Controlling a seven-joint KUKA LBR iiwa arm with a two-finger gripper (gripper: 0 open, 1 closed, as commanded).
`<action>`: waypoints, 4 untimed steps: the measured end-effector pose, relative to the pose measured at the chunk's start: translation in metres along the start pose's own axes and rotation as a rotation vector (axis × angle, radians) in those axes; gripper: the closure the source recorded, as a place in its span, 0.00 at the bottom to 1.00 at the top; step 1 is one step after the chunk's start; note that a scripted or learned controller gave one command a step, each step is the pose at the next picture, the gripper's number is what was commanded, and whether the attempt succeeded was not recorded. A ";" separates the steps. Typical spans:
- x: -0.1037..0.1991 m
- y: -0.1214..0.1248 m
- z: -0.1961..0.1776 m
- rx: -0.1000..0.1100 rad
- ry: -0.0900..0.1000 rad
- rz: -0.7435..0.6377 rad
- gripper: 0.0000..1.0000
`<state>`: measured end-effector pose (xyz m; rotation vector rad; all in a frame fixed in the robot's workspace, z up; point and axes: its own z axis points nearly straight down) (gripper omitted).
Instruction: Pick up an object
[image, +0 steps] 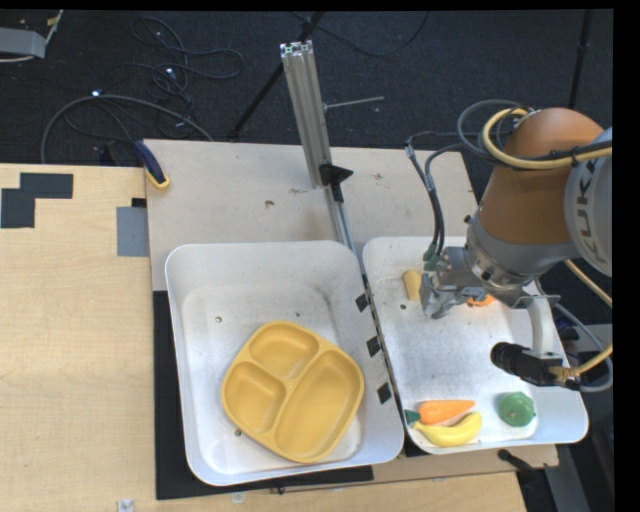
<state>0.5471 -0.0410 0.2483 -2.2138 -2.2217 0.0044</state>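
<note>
A pale bench (240, 190), backed by dark floor strewn with cables, bears two white bins. The left bin (200, 300) holds one yellow three-compartment plate (292, 390). The right bin (455, 345) holds four toy foods. One carrot (447, 410) lies along the lower edge, long axis left to right, green end at the left. One banana (452, 431) curves just below it, touching. One round green fruit (516, 408) sits to their right. One small yellow piece (412, 284) stands at the upper left, lengthwise up and down the frame. The gripper (437, 305) hangs just beside that piece; its opening cannot be told.
</note>
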 end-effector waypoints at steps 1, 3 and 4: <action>0.054 -0.009 -0.002 -0.001 0.000 -0.002 1.00; 0.150 -0.043 0.014 0.001 0.000 -0.002 1.00; 0.148 -0.042 0.014 0.000 -0.002 0.002 0.00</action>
